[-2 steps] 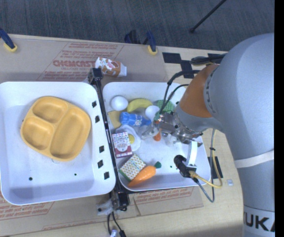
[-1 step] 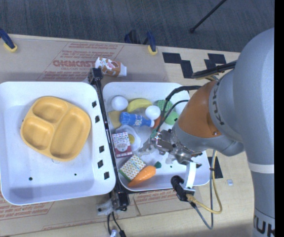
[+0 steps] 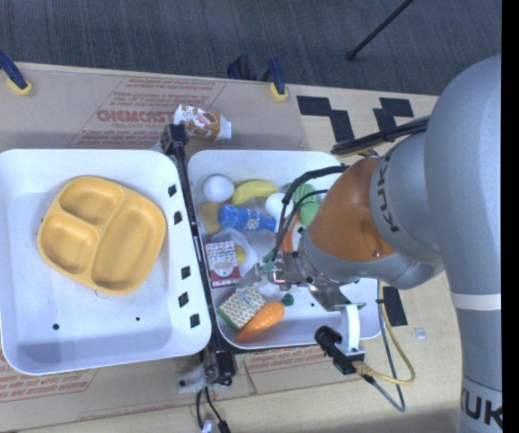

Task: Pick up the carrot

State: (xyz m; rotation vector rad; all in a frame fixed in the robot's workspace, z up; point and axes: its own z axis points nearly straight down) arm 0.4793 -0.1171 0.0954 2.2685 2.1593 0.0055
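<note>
The carrot [image 3: 261,321] is orange with a small green top. It lies at the front edge of the right bin [image 3: 241,158], pointing toward the lower left. My gripper [image 3: 275,271] hangs just above and behind it, over the middle of the bin, mostly covered by the orange wrist band and grey arm. Nothing is visibly held, and the carrot rests on the bin floor next to a small patterned box [image 3: 240,303].
The right bin also holds a white ball [image 3: 217,188], a yellow fruit [image 3: 254,190], a blue bottle [image 3: 245,217], a red-and-white packet [image 3: 223,260] and a green item [image 3: 310,209]. A yellow divided plate [image 3: 101,233] lies in the left bin [image 3: 24,332]. A small bottle [image 3: 203,123] lies behind the bins.
</note>
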